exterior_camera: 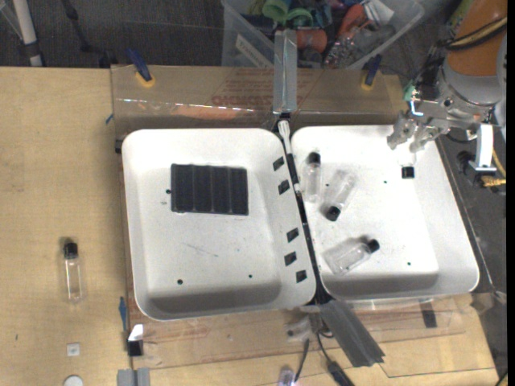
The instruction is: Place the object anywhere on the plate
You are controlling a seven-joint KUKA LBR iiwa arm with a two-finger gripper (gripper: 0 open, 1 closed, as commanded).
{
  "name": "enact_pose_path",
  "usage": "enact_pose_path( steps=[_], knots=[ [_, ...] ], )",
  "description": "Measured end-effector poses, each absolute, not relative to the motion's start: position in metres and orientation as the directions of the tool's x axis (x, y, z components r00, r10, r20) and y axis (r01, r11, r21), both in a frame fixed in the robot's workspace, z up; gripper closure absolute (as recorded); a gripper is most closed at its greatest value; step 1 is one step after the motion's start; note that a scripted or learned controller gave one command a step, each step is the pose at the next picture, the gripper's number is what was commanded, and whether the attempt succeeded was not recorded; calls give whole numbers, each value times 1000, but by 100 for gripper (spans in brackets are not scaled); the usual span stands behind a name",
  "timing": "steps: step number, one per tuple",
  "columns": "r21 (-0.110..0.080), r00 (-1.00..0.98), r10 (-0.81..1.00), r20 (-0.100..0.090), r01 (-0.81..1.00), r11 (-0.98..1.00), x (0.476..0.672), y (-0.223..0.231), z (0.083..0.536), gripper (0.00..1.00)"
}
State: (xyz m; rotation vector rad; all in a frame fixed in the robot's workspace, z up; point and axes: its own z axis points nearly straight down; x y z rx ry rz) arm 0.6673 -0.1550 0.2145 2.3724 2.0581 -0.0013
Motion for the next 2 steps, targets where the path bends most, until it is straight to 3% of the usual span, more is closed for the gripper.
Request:
enact_pose_path(
  steps=[1, 2],
  knots=[
    [1, 177, 984, -1, 984, -177, 667, -138, 318, 100],
    [-4, 626, 780, -1, 780, -626, 667, -49, 278, 100]
  ],
)
